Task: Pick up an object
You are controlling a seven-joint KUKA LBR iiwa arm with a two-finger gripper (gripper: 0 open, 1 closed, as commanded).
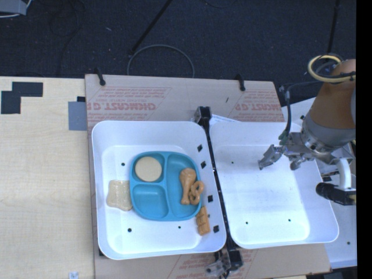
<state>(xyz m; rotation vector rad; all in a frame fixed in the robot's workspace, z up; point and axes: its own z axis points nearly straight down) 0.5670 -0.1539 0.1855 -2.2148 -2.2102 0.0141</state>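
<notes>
In the left bin (110, 138) lies a blue divided tray (157, 205). A round tan cookie (147, 168) sits in its upper-left compartment and a twisted tan pretzel piece (190, 186) in its right compartment. A pale bread-like piece (120, 195) lies on the bin floor left of the tray, and a small orange-brown piece (202, 221) lies at the tray's lower right. My gripper (283, 157) hovers over the upper right part of the right bin (273, 214), fingers spread open with nothing between them, far from all the objects.
A black divider (210, 173) separates the two bins. Cardboard (151, 100) lies under and behind the bins. The arm's orange-banded body (332, 109) and a black fitting (334, 192) stand at the right bin's right edge. A wooden tabletop (40, 179) extends left.
</notes>
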